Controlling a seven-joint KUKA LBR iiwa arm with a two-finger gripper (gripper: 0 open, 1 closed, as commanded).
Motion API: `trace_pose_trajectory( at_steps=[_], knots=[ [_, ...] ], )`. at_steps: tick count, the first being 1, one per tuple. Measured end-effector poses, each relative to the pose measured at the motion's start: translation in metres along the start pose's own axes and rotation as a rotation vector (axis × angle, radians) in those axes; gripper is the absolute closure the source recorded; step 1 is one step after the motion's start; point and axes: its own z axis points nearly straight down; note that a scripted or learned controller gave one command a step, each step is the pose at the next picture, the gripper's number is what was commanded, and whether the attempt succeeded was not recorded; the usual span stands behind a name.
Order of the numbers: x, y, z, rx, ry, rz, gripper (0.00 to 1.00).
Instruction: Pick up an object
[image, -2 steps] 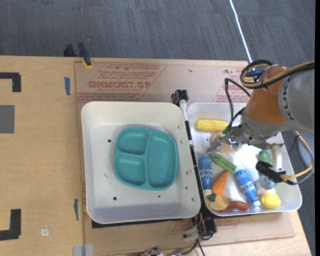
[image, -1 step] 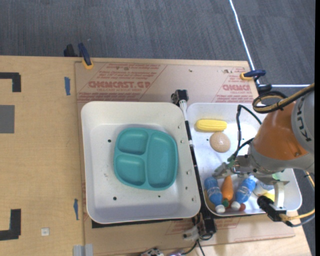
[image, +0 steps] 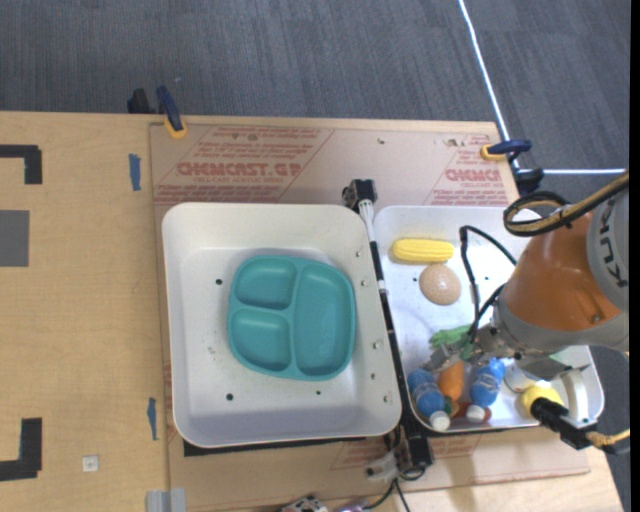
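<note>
Orange-banded arm (image: 560, 285) bent low, over right bin (image: 400, 300)

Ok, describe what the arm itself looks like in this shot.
The arm is grey with a broad, rounded orange band above the wrist. Black cables loop along its side. Below the orange section sits a grey wrist housing, and a yellow and black fitting shows near its lower end.

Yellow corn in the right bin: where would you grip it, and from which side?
Across the middle of the yellow corn, straight from above. It lies flat, long axis left-right, with bare bin floor before and behind; the beige ball sits apart, so fingers closing across its narrow width should fit.
</note>
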Motion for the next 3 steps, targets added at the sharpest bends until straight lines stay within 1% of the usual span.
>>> trace_pose_trajectory(
  at_steps=[1, 2, 3],
  knots=[
    [-0.001, 0.001, -0.011, -0.005, -0.002, 0.001, 1.0],
    [0.032, 0.006, -0.098, 0.004, 0.004, -0.349, 1.0],
    [0.032, 0.006, -0.098, 0.004, 0.004, -0.348, 0.0]
  ],
)
